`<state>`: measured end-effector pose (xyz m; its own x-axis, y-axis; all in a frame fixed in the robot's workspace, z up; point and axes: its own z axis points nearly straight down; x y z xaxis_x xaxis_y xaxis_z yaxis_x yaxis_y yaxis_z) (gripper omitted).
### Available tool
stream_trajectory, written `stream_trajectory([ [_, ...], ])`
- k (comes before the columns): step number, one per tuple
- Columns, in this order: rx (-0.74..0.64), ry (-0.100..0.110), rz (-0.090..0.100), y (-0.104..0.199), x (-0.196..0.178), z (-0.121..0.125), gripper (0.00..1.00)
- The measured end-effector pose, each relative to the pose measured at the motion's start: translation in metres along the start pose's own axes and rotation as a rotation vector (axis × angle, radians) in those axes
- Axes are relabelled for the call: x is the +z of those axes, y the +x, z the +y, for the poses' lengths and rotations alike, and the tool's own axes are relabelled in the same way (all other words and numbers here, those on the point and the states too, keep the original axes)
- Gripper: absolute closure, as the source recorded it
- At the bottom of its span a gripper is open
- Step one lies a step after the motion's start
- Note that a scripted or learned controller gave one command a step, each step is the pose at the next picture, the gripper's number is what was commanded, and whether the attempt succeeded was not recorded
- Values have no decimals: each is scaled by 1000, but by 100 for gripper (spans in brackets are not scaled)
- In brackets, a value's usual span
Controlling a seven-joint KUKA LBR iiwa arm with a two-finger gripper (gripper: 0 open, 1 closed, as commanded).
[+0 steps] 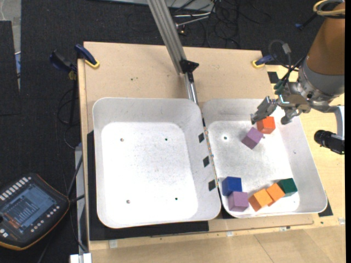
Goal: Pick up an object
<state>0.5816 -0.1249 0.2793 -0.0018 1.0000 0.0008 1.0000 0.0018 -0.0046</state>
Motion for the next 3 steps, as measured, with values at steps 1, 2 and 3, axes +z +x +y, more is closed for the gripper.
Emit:
stream_trajectory([
  [1, 1, -4, -1, 0, -2, 1, 0],
  [2, 2, 1, 0, 10, 48, 0, 0],
  [3, 2, 0, -1, 10, 96, 9, 0],
])
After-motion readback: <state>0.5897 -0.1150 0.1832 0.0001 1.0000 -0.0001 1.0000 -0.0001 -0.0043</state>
